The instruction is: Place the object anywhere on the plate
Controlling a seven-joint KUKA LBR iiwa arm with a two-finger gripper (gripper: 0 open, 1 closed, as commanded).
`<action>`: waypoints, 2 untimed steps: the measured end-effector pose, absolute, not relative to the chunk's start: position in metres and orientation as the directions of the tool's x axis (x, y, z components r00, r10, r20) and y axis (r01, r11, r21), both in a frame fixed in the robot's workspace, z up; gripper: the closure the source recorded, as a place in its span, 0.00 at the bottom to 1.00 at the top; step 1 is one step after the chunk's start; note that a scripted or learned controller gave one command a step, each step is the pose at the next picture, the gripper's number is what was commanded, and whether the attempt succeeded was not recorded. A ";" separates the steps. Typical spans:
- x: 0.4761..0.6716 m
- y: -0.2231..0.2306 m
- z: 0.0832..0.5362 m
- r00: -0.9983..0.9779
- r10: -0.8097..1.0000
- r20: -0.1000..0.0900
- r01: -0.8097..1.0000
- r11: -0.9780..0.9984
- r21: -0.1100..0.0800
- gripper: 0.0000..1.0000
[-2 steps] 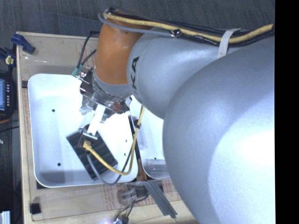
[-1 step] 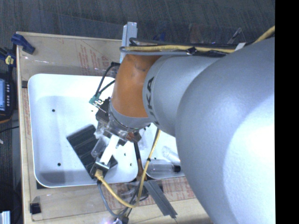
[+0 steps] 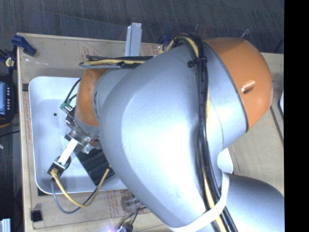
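Observation:
My grey arm with its orange band (image 3: 241, 86) covers most of the camera view and reaches down into the left white bin (image 3: 41, 105). My gripper (image 3: 72, 124) sits low over the middle of that bin, just below the orange wrist band (image 3: 87, 100). The wrist and arm hide the bin floor under and to the right of the gripper. A tiny dark speck (image 3: 55, 113) lies on the bare bin floor to the left of the gripper.
The bin rests on a wooden bench (image 3: 58, 52). A blue clamp (image 3: 21, 43) grips the bench's far left corner, and a metal post (image 3: 134, 37) stands at the back edge. Bare bin floor shows to the gripper's left and front.

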State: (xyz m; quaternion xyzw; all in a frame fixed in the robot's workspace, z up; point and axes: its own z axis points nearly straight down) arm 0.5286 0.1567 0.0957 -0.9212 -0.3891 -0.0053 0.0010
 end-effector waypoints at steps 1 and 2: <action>0.550 0.148 0.179 0.979 0.205 -0.001 0.205 -0.979 0.000 1.00; 0.564 0.151 0.374 0.963 0.271 0.006 0.271 -0.963 0.003 1.00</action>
